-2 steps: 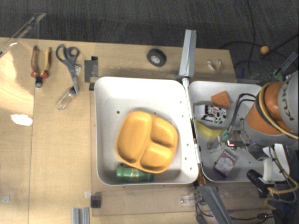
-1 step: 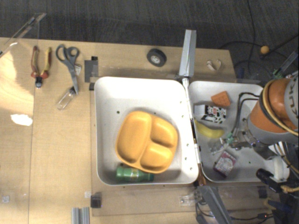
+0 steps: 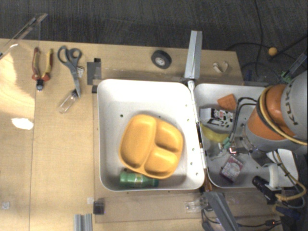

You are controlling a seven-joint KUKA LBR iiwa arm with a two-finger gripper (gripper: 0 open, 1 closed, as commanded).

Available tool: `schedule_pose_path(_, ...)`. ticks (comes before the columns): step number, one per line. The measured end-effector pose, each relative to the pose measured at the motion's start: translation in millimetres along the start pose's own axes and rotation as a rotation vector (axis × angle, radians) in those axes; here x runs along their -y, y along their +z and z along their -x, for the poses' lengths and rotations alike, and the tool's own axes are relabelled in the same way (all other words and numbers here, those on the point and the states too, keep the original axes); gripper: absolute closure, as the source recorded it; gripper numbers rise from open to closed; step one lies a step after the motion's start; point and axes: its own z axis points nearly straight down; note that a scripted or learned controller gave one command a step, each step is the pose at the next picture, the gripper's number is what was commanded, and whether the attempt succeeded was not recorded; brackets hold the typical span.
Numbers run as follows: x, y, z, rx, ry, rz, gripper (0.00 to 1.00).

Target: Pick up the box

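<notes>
Grey, orange-banded arm [image 3: 281,117] is hovering, hiding how wide its hand [image 3: 235,147] is opening; I cannot tell. Small white printed cardboard box [image 3: 217,116] is lying just beyond-left of the hand, which should be centring over it before descending.

From my seat, the arm [image 3: 281,112] runs off the right edge and covers much of the right bin [image 3: 211,93]. I can't make out its fingers. The yellow tray [image 3: 151,146] hides part of the green bottle [image 3: 137,179].
</notes>
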Motion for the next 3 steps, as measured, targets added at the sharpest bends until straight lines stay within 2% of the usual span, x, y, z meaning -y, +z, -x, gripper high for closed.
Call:
schedule_pose_path(1, -1.3, -0.1, 8.8, -0.004, 0.062, 0.004, 0.0)
schedule_pose_path(2, -0.8, -0.1, 7.9, 0.001, 0.006, 0.003, 0.0)
schedule_pose_path(3, -0.7, -0.2, 9.3, 0.002, -0.225, 0.004, 0.0)
